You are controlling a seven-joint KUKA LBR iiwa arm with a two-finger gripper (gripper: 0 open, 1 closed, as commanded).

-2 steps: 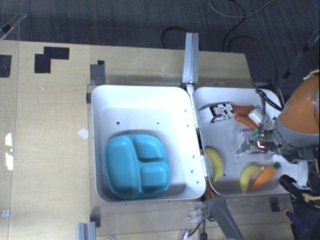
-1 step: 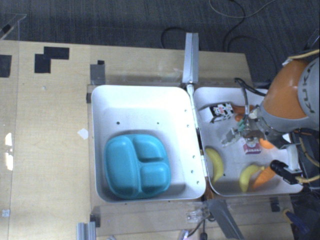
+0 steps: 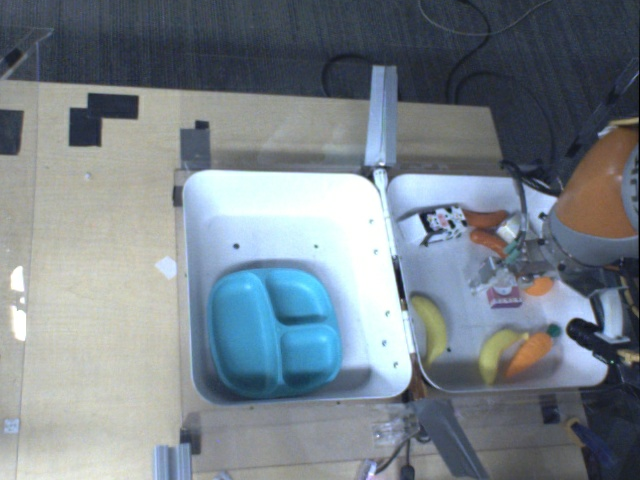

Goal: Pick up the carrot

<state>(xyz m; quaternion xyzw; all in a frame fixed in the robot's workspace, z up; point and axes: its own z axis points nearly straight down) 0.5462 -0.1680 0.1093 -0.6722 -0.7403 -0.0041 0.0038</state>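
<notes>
Where writing might show, none legible, carrot (image 3: 529,354), gripper (image 3: 512,258).

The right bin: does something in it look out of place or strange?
Nothing looks spilled or broken. The right bin holds a loose jumble: the carrot lies in the near corner against a banana, a second banana lies by the divider, and a black-and-white toy sits at the far side. The arm reaches in.

Arm (image 3: 600,208) enters at right edge: rounded grey body with broad glossy orange band above the wrist, grey collar below it. Gripper (image 3: 515,258) is small, metallic grey with thin dark parts; detail blurred. Black fittings lower right.
</notes>
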